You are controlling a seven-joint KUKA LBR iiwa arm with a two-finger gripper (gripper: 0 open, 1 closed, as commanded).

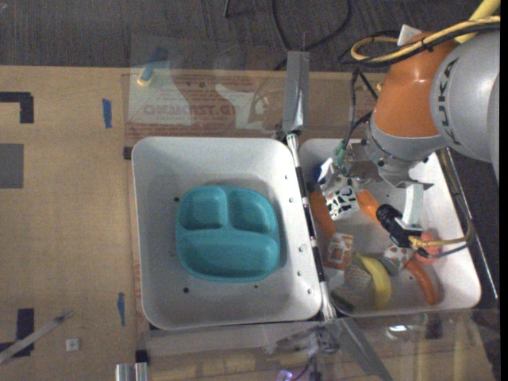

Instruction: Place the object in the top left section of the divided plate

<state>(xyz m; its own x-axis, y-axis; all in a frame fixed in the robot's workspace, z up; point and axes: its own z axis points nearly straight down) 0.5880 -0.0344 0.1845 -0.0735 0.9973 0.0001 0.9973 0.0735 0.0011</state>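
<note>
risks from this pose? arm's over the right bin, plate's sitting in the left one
1. Clutter: the banana, orange carrot and small carton crowd the right bin, so the hand might nudge or grab a neighbour.
2. The top left section of the teal plate is small; a drop could land next door.

Blue tape strips point(106, 113) mark the wooden bench point(63, 213) at frame left; a black cable point(311, 6) loops on dark carpet point(119, 14) above.

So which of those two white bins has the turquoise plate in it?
The left bin, the one farther from the arm, holds the turquoise divided plate. The right bin holds a jumble of small items, among them a banana.
</note>
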